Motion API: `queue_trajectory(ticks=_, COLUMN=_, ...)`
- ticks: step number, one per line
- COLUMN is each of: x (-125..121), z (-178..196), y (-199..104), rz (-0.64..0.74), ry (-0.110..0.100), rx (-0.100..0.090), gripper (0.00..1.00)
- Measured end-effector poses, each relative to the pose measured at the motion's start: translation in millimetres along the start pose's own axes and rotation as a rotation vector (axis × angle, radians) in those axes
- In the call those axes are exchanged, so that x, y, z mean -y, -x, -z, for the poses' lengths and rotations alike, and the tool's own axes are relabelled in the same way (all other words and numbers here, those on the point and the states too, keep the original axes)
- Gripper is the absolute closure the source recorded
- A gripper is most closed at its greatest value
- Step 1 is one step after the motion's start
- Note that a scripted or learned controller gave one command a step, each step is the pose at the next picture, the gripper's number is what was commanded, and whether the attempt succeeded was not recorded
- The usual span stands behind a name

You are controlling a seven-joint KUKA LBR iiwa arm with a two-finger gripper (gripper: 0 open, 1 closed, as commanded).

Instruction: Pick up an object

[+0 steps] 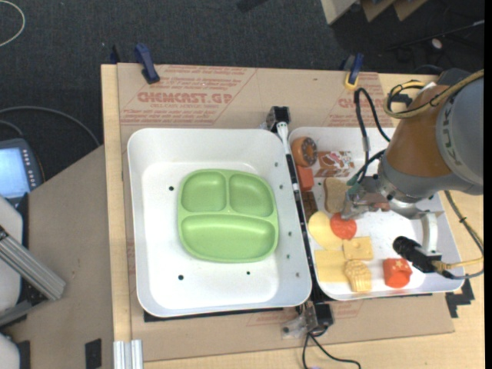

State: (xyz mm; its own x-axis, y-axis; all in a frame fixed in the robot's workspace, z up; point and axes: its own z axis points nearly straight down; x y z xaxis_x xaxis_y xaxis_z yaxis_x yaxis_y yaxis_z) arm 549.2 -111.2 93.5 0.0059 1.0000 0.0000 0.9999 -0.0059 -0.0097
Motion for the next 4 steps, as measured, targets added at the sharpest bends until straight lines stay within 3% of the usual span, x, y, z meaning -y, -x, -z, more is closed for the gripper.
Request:
queue_trajectory(ticks=1, x=-2, z=74, y=56, rz=0.002, ry=0.016, rx=0.005, gripper=1.00)
queue_trajectory(ticks=2, x=4, z=98, y=-11, rz=0.012, ry=0.013, rx=-0.001, gripper=1.00)
queue_trajectory(ticks=3, x=5, z=96, y=-7, rz=0.007, ry=0.010, rx=0.000, gripper=0.00)
queue_trajectory(ticks=4, x=4, z=-13, y=-11, rz=0.005, ry=0.006, rx=0.000, gripper=0.00)
